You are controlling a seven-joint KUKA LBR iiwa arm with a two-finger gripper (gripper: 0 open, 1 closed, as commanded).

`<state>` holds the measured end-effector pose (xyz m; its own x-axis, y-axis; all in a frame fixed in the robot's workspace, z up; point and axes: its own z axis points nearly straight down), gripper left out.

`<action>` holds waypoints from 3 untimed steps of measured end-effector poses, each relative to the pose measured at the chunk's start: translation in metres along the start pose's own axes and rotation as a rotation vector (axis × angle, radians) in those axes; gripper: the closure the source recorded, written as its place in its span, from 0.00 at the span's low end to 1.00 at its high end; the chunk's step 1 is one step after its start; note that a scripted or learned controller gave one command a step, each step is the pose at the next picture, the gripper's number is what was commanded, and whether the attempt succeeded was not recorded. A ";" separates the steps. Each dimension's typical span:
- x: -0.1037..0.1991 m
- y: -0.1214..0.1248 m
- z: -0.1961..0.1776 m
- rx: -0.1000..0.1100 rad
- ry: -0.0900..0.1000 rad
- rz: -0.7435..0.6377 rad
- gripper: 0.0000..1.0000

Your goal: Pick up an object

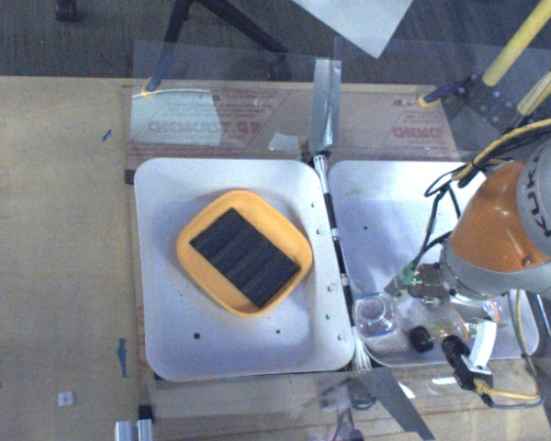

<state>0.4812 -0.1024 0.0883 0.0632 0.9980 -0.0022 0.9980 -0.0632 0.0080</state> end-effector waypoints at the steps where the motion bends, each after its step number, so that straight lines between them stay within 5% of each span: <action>1: -0.007 -0.001 -0.044 0.008 0.001 -0.006 0.00; 2: -0.055 0.012 -0.066 0.007 0.001 0.020 0.00; 3: -0.065 0.005 0.001 -0.001 0.001 -0.062 0.00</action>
